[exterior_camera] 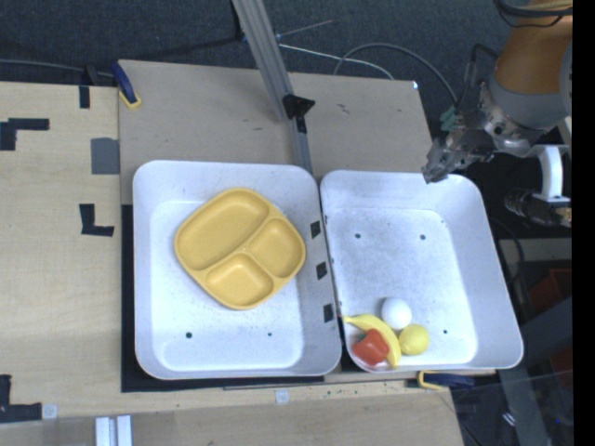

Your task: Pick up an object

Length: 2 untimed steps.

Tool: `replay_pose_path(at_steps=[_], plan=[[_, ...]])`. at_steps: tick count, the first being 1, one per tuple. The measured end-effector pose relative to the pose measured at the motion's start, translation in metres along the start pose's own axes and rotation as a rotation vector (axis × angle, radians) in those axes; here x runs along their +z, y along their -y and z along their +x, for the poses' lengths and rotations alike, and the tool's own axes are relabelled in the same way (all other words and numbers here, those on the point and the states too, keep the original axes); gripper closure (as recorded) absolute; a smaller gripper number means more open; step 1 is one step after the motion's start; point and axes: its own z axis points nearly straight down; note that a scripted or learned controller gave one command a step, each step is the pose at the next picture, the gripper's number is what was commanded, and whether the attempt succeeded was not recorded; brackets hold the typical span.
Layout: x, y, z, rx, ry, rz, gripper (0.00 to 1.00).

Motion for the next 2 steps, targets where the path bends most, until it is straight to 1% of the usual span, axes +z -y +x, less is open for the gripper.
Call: replay_pose_path(at_steps=[1,2], plan=[[0.004,-0.007,0.047,0.0,-0.001,0.006,1.0],[0.027,-0.005,0.095,-0.003,-0.001,0.008,1.0]])
